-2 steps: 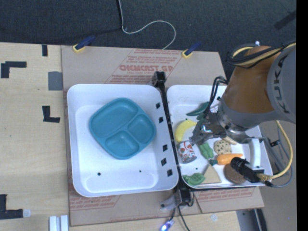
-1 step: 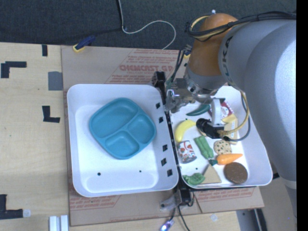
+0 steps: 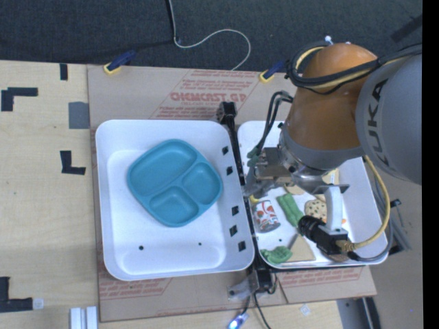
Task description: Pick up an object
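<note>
Arm [image 3: 329, 108] low over right bin [image 3: 367, 252].

Dark carpet floor [image 3: 82, 12] beyond light wooden worktop [image 3: 41, 204]; cardboard sheet [image 3: 206, 94] clamped on it; white cable [image 3: 206, 40] trailing.

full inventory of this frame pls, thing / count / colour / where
bins: 2, white, side by side on the bench
divided plate: 1, blue, three compartments, in the left bin
small card or packet: 1, white with red, right bin
long green piece: 1, green, right bin beside the card
crumpled green item: 1, green, right bin near edge
cardboard sheet: 1, brown, under bins
cable: 1, white, behind bench
arm: 1, grey and orange, over the right bin
</note>
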### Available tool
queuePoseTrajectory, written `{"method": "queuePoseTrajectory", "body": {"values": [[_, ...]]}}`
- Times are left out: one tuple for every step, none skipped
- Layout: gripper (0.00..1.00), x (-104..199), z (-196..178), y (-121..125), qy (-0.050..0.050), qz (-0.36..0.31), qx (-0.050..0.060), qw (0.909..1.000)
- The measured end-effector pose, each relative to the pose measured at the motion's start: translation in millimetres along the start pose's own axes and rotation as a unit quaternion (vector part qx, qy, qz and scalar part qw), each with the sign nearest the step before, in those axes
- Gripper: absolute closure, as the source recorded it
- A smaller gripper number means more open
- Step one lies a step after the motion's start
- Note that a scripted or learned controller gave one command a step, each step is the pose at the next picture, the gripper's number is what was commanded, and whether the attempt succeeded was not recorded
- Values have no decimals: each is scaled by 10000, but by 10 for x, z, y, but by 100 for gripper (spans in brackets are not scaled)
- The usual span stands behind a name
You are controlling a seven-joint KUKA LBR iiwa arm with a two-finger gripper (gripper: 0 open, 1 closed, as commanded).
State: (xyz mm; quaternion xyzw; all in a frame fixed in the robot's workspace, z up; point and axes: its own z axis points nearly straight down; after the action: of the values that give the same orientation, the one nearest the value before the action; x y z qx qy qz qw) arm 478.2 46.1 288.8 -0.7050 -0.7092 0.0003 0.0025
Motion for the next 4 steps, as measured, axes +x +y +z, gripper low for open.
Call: {"method": "queuePoseTrajectory", "body": {"values": [[100, -62, -1403, 63, -6, 19, -98, 10000], [100, 353, -1618, 52, -11, 2, -28, 10000], [100, 408, -2129, 52, -12, 18, -43, 10000], [100, 658, -2475, 51, -12, 13, -34, 10000]]}}
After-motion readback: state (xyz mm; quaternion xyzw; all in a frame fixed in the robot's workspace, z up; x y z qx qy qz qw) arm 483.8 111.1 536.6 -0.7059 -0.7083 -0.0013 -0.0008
